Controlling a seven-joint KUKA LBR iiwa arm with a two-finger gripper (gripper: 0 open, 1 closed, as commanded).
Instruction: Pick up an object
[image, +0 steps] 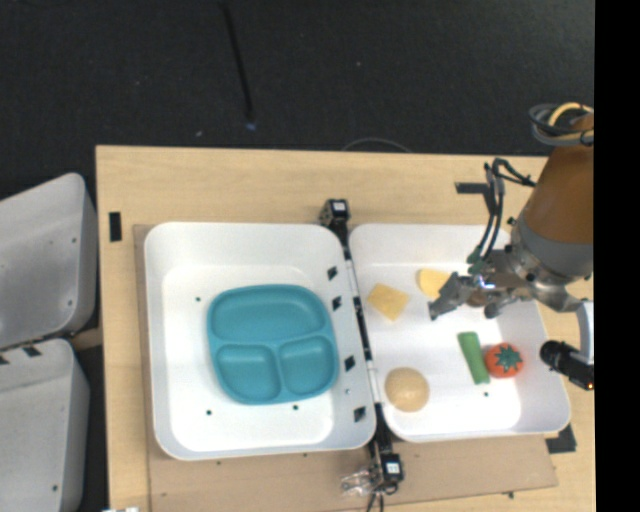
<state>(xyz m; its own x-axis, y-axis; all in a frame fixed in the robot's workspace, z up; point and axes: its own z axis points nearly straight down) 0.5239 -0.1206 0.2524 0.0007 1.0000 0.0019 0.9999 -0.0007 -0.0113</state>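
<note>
The right bin (450, 425) holds several small objects. A yellow wedge (388, 301) lies near its left wall and a second yellow piece (432, 281) sits just right of it. Further toward the front are a green stick (473, 357), a red tomato-like toy (504, 360) beside it, and a tan round bun (407, 388). My gripper (466, 304) hangs over the middle of this bin, just right of the second yellow piece and behind the green stick. Its dark fingers (442, 305) stand open with only white bin floor between them.
The left bin (170, 420) carries a teal divided plate (271, 342). A ridge with black clips (352, 310) separates the two bins. The grey arm with its orange band (565, 195) and cables comes in over the right bin's far right corner.
</note>
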